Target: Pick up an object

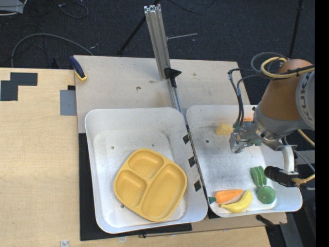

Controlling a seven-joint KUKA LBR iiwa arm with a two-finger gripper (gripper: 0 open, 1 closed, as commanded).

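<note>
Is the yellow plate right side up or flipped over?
Right side up: the yellow three-compartment plastic plate lies flat in the left white bin, its hollows facing up.

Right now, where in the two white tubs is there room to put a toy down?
The right bin has bare floor between the gripper and the banana. Its near corner is crowded: carrot, banana and green toys. In the left bin, the yellow tray fills the middle; the far strip is bare.
</note>
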